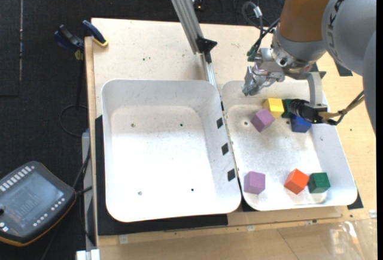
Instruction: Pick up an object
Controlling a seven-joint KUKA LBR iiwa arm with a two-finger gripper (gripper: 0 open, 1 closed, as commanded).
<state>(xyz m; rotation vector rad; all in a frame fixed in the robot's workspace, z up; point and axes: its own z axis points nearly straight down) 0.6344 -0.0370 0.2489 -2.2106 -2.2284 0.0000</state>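
My gripper [250,87] hangs over the far left corner of the right bin [335,151], with nothing visibly held. Just below it and to the right lies a purple block [262,120]. A yellow block [276,105] sits beside that one, then a blue block [300,125] further right, partly hidden by the wrist hardware. A sliver of a dark green block [288,105] shows behind the yellow one. Along the bin's near edge rest a second purple block [254,182], an orange block [296,181] and a green block [319,181].
The left bin [119,97] lies alongside, its rim touching the right bin's. A slanted aluminium strut [182,4] crosses the back of the bench above the bins' junction. Blue-and-yellow clamps [81,37] sit at the bench's far left corner. A teach pendant [30,202] lies off the bench at lower left.
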